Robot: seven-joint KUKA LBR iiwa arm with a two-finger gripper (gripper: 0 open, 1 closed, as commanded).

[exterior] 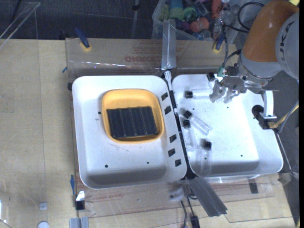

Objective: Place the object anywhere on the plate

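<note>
- The bench (28, 127) is tan, and two white bins sit on it side by side.
- The left bin (85, 160) holds one yellow plate (130, 98) with rounded corners, and one dark ribbed block (132, 121) lies flat on that plate, filling most of its middle.
- On the clear wall behind the bins I see red lettering (142, 57), too faint to read.
- A divider (173, 122) with black tabs runs between the bins.
- The right bin (247, 151) holds a few small clear pieces with black caps (192, 122), near the divider.
- My pincer (223, 93) hangs over the right bin's far side, well apart from the plate; I cannot tell how it stands.
</note>
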